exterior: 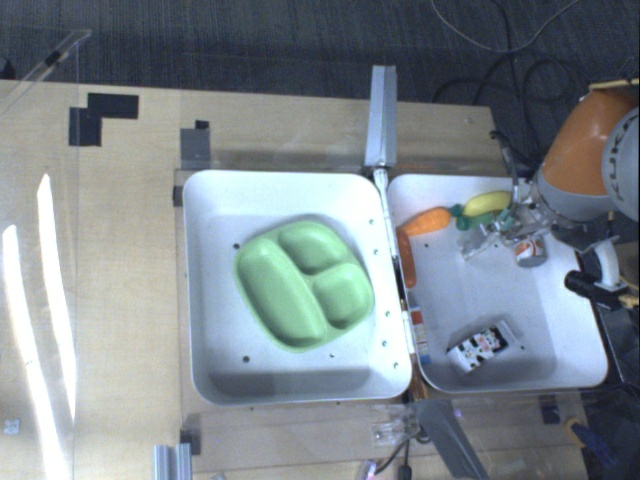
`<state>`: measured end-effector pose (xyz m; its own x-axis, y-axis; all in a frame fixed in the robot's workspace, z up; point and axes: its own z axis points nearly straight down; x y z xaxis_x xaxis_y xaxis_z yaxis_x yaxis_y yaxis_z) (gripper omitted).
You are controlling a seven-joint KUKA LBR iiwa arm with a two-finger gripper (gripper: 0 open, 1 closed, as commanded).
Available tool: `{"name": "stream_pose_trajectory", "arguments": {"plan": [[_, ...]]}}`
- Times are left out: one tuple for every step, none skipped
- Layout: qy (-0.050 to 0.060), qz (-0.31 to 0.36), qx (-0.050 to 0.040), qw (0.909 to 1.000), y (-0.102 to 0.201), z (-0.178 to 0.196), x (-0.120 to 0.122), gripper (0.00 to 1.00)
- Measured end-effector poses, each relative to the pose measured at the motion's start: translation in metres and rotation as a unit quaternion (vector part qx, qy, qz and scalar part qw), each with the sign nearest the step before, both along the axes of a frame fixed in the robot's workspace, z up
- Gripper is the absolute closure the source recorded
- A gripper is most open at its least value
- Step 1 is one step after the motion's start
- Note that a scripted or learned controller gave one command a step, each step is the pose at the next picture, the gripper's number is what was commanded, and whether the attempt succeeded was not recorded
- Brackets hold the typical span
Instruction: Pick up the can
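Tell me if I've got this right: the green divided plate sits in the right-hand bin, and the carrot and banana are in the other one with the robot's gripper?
Not quite. The camera view shows the green divided plate in the left bin. The carrot and banana lie in the right bin, where the gripper is.

Table [120,268]: pale wood-grain surface, matt, with a clear glossy sheet at the left of the frame catching white reflections. Bins [300,383]: smooth white plastic, faintly glossy. Green divided tray [305,283], left bin: smooth moulded plastic with soft sheen. Rail [381,118] at upper centre: brushed grey metal. Arm [590,158], right edge: glossy orange and grey shell. Can [485,344], lower right bin: printed, shiny surface. Floor [250,28] along the top: dark, rough carpet.
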<state>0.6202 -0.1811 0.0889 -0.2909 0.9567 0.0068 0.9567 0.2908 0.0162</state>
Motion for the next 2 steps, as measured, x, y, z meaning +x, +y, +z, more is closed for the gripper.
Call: {"name": "stream_pose_trajectory", "arguments": {"plan": [[0.004,0.003,0.0052,1.0,-0.005,0.0,0.009,0.0],[0.011,0.028,0.0055,0.9995,-0.007,0.0,0.022,0.0]]}}
